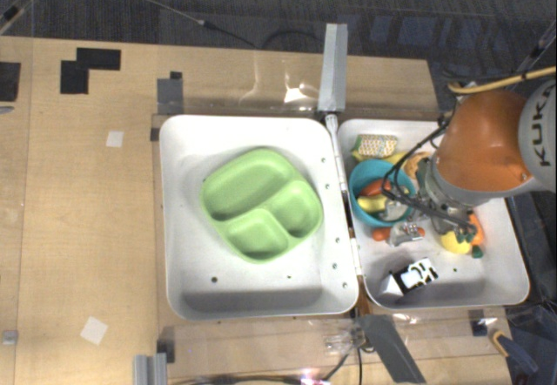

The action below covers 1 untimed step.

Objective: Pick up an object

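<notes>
My gripper [407, 231] | low in right bin [513, 274], beside blue bowl [370, 178] | jaw opening: cannot tell | hold on anything: cannot tell

Two bins side by side on desk [78, 226], touching along middle. Left bin [178, 287]: tray with three hollows [261, 203] lies in its middle. Right bin [513, 274]: bowl [370, 178] by left wall, small toys in it. Packet [376, 146] at back left corner. Small box [413, 276] near front edge. Arm [483, 148] over right bin, covering its back right part.
</notes>
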Each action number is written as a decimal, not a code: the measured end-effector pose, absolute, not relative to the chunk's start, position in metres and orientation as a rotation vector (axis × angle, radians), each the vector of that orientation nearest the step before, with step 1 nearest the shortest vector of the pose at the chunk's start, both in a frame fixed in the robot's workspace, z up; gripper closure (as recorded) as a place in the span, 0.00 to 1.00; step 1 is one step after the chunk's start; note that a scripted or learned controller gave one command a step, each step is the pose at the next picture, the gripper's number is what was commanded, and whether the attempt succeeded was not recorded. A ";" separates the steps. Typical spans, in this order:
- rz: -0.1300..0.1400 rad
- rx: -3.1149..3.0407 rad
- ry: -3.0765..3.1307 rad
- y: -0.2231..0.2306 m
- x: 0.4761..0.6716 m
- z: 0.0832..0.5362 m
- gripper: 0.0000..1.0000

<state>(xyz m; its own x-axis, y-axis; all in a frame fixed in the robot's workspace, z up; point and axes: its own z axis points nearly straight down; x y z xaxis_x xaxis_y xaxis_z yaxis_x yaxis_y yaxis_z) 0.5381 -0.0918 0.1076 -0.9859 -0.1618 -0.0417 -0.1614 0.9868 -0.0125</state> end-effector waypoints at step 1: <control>-0.002 -0.102 3.121 0.007 0.640 0.192 1.00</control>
